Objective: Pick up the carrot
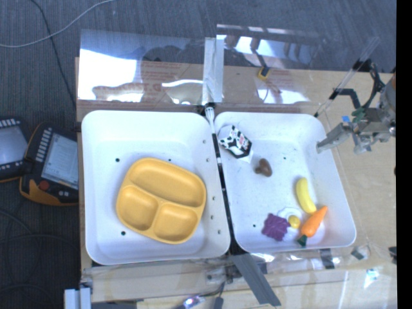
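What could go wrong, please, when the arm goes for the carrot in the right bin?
1. The carrot lies close to the right bin's near wall, so the gripper may hit the rim.
2. The banana and purple grapes sit right beside it, so one could be knocked or grabbed instead.

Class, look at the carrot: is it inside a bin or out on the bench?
Inside. The carrot lies flat in the right bin, near its lower right corner, beside the banana.
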Controlling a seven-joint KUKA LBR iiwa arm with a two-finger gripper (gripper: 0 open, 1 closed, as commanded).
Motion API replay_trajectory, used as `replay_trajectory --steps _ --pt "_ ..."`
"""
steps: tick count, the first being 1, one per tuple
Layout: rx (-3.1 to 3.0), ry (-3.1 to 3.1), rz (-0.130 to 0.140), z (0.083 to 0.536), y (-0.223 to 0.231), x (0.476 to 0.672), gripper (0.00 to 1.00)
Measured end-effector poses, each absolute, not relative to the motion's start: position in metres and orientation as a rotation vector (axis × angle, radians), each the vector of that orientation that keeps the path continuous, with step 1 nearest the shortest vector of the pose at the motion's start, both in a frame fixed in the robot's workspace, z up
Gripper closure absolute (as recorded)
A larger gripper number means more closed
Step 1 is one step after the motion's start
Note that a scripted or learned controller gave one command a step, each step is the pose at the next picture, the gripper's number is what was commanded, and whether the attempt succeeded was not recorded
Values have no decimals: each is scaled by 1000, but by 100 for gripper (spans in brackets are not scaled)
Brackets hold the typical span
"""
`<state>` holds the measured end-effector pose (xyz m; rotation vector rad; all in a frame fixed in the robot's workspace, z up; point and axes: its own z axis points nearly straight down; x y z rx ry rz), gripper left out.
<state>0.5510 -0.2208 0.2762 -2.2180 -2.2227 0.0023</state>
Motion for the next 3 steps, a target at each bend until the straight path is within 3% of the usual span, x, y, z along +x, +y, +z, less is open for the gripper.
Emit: replay_trajectory --steps 1,2,3 --pt "-2347 -2084 3 171 -223 487 0" --pt "-2359 -2069 -15 97 -207 489 0" --pt "-2375 -2084 -10 91 -182 488 0"
